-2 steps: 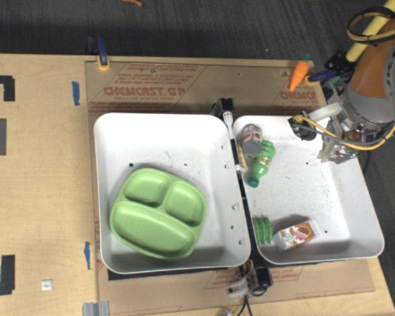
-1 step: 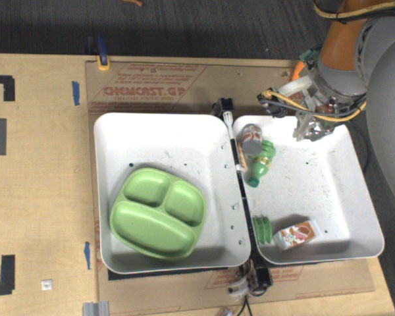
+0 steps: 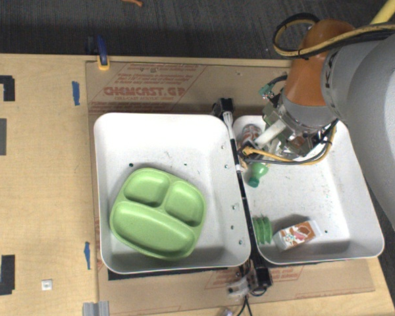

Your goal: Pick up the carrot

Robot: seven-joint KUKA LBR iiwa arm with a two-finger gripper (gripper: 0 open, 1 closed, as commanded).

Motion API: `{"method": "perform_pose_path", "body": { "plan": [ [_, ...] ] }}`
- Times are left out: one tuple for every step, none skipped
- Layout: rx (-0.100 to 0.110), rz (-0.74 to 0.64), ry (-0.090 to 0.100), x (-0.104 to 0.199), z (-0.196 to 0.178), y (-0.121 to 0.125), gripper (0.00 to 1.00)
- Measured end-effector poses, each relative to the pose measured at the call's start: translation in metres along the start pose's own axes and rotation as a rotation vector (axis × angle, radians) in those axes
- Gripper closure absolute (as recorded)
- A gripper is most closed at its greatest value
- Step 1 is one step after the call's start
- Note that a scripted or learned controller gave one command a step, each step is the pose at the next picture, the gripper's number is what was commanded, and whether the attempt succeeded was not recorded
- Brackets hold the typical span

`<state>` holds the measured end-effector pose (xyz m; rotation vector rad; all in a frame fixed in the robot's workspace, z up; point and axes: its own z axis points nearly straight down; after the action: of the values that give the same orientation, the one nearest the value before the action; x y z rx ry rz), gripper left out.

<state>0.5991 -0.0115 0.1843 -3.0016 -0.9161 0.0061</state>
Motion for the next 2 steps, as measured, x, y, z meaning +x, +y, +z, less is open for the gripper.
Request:
{"method": "perform_pose_path", "body": {
  "plan": [
    [-0.001, -0.639, 0.000, -0.006, 0.000, -0.079, 1.00],
    [-0.008, -1.242, 0.001, 0.002, 0.000, -0.019, 1.00]
  ]
}}
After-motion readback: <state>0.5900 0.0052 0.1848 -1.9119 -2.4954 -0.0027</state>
